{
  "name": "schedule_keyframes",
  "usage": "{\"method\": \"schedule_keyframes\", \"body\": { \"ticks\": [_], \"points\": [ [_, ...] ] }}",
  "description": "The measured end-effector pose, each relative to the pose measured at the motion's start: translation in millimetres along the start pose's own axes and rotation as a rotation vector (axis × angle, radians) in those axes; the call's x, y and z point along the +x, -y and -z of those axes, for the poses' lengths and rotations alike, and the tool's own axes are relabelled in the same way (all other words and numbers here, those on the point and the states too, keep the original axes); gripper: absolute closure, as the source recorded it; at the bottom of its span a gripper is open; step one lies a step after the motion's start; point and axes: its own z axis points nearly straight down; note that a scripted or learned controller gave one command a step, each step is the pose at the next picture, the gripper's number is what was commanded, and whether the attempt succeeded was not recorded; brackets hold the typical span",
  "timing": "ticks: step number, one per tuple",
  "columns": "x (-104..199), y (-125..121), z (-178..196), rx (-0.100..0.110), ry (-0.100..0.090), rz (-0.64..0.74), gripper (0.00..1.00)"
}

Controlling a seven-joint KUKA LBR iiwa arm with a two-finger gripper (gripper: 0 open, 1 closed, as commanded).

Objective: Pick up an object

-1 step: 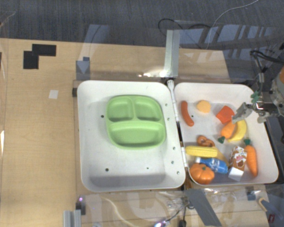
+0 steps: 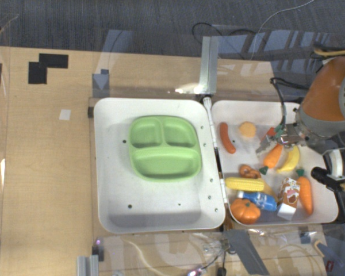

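The arm (image 2: 328, 96) reaches in from the right, bent down over the right bin (image 2: 233, 111); its gripper (image 2: 279, 138) hangs above a small carrot (image 2: 272, 157); whether the jaws are parted cannot be told.

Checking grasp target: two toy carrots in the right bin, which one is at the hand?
The upper carrot, tilted beside the banana, right at the hand. The other carrot lies lower, near the bin's right edge.

The bench (image 2: 40, 154) looked like pale wood with a smooth, faintly reflective finish, and the two bins (image 2: 112, 154) were matt white plastic. At the left bin's centre the green divided plate (image 2: 164, 148) seemed smooth matt plastic. At 12 o'clock stood a brushed metal post (image 2: 209, 62), against dark ribbed carpet (image 2: 103, 10).
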Motion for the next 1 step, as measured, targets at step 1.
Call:
{"method": "schedule_keyframes", "body": {
  "ticks": [1],
  "points": [
    [-0.2, -0.1, 0.3, -0.001, 0.0, 0.0, 0.0]
  ]
}}
